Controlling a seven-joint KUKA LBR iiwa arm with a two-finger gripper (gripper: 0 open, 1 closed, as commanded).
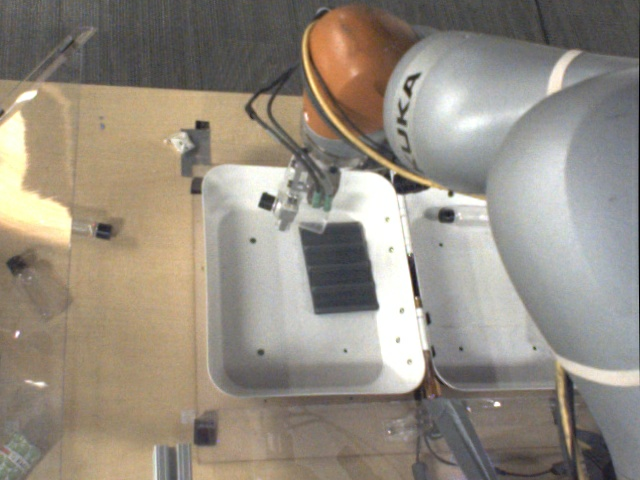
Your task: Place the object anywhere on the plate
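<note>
The grey KUKA arm (480, 118) sweeps in from three o'clock over the left white bin (240, 368). The dark ribbed rectangular plate (340, 266) lies flat, ready to receive. The gripper (306, 204) hangs at its eleven o'clock corner; its grip and any object can't be made out.

Two shallow white bins are sitting side by side on the table: the left bin (230, 358) and the right bin (480, 358). One dark ribbed plate (340, 268) is lying in the left bin. One grey arm (520, 138) with one orange band (350, 58) is reaching in, carrying one claw (305, 206). Two small black blocks are standing on the table, one (202, 128) above the left bin and one (205, 430) below it.
</note>
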